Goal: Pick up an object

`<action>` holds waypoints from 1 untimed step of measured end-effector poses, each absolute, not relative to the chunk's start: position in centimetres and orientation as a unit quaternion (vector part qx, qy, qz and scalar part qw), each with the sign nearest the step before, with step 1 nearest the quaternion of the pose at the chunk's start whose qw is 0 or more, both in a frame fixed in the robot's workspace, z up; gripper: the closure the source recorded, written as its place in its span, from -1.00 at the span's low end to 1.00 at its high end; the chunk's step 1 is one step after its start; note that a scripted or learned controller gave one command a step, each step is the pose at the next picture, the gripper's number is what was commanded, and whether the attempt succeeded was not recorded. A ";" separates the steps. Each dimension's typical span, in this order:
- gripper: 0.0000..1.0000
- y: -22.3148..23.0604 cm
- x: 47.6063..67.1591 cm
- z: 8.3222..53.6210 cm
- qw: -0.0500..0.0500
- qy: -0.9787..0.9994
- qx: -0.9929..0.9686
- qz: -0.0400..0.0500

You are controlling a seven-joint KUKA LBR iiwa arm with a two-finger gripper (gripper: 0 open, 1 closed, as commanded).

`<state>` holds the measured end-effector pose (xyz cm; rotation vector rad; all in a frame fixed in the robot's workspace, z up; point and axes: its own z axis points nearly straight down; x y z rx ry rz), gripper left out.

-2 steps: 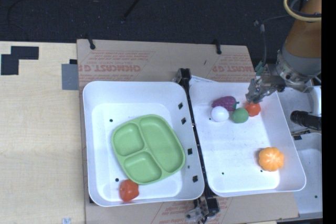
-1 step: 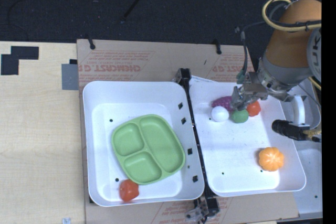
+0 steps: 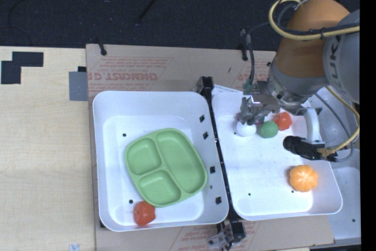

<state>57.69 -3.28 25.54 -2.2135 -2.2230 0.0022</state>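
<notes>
Edges and clearance: the two white bins sit side by side on the cardboard-covered surface [image 3: 147,70], their inner walls meeting at a black clipped divider [image 3: 215,150]. The left bin [image 3: 117,109] has bare floor along its far and left sides. The right bin [image 3: 276,211] has open floor across its middle and near-left part.

Count – two bins, one plate, five small items.

Left bin: one green three-compartment plate [image 3: 166,167], lying flat and turned at an angle, with nothing in its compartments. One red fruit-like item [image 3: 144,213] lies just beside the plate's near-left edge, close to the bin's near wall.

Right bin: a small white object [image 3: 245,130], a green ball [image 3: 269,129] and a red ball [image 3: 284,121] cluster at the far side, close together. One orange fruit [image 3: 302,178] lies well apart, near the right wall.

The gripper [image 3: 251,113] stands over the far cluster, directly above the white object – whether it is open or closed, or has hold of anything, cannot be told.
</notes>
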 end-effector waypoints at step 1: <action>1.00 2.2 58.1 24.9 0.002 -0.709 -0.706 0.001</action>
